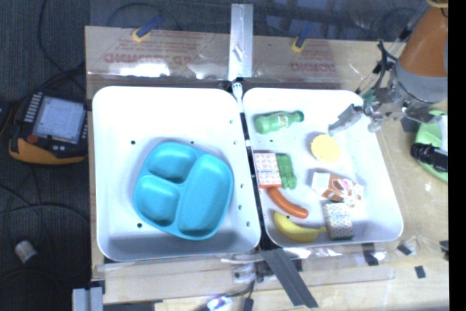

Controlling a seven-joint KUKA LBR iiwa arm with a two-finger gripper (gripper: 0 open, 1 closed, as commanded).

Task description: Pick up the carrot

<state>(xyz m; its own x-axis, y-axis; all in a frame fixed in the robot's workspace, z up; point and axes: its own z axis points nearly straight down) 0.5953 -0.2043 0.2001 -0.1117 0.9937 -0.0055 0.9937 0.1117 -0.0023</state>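
Grey carpet surrounds the counter [102,40]; its left bin [116,127] holds a blue divided plate [183,189]. Right bin [378,186]: the carrot [288,204] lies low, between a green vegetable [286,171] and a banana [298,228]. Above the bin's upper right corner hovers the hand [349,119], fingers' spread unclear

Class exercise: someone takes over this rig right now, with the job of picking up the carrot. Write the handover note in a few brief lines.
Gripper: above the right bin's upper right part, holding nothing; fingers too small to judge.
Carrot: lying in the right bin, lower middle, just above the banana and below the green item. Untouched.
Blue divided plate: in the left bin.
Done: nothing yet.
Left: move the gripper down-left to the carrot, grasp it, lift it.
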